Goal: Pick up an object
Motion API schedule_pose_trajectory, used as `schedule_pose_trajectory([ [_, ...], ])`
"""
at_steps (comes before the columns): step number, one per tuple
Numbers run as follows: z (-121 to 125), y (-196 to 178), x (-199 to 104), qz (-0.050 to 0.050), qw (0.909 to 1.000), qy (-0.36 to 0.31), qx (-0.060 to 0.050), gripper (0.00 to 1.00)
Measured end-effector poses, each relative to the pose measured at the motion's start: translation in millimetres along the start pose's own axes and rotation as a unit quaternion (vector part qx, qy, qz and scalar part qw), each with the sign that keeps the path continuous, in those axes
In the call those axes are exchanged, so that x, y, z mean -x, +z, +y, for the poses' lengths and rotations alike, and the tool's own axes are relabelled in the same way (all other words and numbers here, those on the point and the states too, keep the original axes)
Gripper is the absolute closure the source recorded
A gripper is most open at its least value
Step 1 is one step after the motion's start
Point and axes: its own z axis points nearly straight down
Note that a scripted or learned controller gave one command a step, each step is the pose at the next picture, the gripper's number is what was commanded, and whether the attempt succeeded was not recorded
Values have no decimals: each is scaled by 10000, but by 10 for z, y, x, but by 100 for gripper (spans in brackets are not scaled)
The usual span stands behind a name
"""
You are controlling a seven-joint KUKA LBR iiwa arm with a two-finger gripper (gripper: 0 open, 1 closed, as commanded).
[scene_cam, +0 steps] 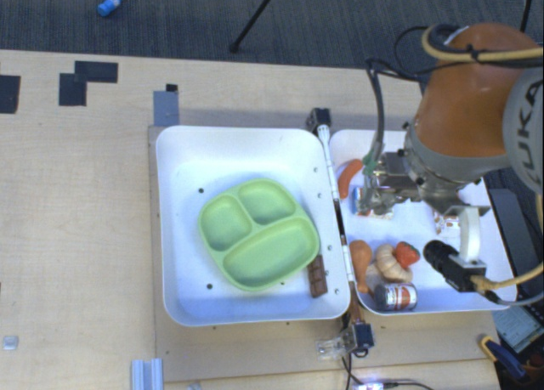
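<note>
Over the right bin [438, 302], close to its left wall, the gripper [372, 201] hangs at the end of the grey and orange arm [476, 99]. Its metal parts blur together from this angle, so it cannot be told whether it is open or closed, and nothing can be seen held in it. An orange-red piece [347, 178] lies just beside it, against the bin's left wall and a little further from the camera. Nearer the camera, apart from the gripper, a cluster sits in the bin's front left corner: an orange carrot-shaped piece [361, 261], a tan lump [389, 262] touching it, a small red piece [407, 253] against the lump, and a silver and red can [395, 296] lying on its side at the front rim. In the left bin [183, 210] a green divided plate [259, 231] rests in the middle, with a brown bar [317, 276] at its right edge. Both bins stand on the pale worktop [76, 235].
</note>
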Motion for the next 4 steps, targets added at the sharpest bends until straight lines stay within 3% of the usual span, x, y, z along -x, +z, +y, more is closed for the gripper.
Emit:
schedule_pose_trajectory([
  [1, 274, 601, -118, -5, 10000, 9, -15, 100],
  [2, 244, 323, 654, -11, 10000, 13, 0, 100],
  [3, 244, 326, 645, -7, 10000, 8, -2, 0],
  [4, 432, 1187, 739, -4, 10000, 19, -18, 0],
])
